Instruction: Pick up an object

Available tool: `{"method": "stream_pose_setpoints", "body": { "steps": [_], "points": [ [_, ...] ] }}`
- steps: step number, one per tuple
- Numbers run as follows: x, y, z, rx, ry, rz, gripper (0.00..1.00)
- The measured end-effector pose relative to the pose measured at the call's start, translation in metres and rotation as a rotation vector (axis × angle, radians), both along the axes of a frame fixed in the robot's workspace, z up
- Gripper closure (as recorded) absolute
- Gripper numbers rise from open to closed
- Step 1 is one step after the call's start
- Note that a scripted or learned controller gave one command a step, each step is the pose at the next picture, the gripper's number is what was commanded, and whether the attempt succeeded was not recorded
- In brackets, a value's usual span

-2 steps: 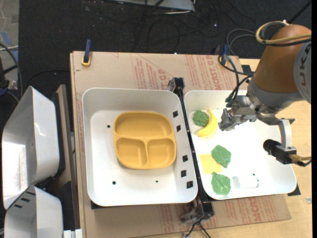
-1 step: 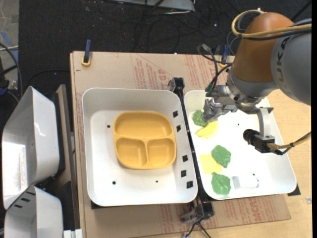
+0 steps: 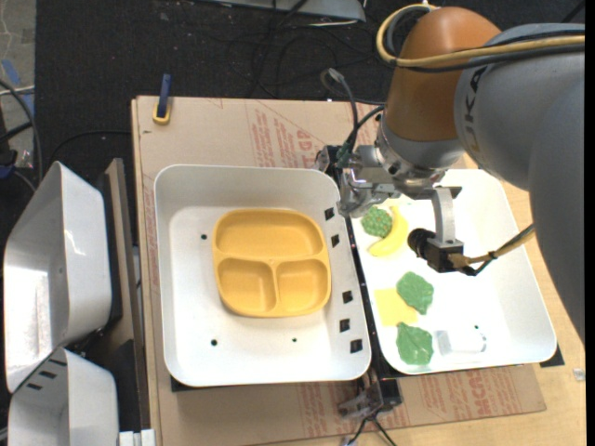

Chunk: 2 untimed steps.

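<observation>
My gripper [image 3: 365, 196] hangs over the back left corner of the right bin [image 3: 521, 277], just above a small green broccoli piece [image 3: 376, 221] that lies against a yellow banana-shaped piece [image 3: 391, 237]. The arm's wrist covers the gripper from above. Nothing visible is lifted off the bin floor. Further forward lie a second green piece [image 3: 416, 291], a flat yellow piece [image 3: 389, 307], a third green piece [image 3: 415, 344] and a pale whitish object [image 3: 462, 342].
The left bin [image 3: 177, 249] holds a yellow divided plate [image 3: 272, 260]. A black part on a grey bracket [image 3: 435, 247] hangs from the wrist over the right bin. More white bins [image 3: 56, 258] stand at the far left, off the bench.
</observation>
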State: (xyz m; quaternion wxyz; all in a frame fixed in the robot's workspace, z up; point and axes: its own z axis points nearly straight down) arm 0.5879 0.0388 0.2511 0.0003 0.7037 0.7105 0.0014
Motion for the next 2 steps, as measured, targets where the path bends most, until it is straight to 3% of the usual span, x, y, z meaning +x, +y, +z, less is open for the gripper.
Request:
{"method": "stream_pose_setpoints", "body": {
  "steps": [1,2],
  "points": [
    [0.0092,0.0517,-0.0022,-0.002,0.0,-0.002,1.0],
    [0.0088,0.0489,-0.0023,-0.002,0.002,-0.006,0.0]
  ]
}}
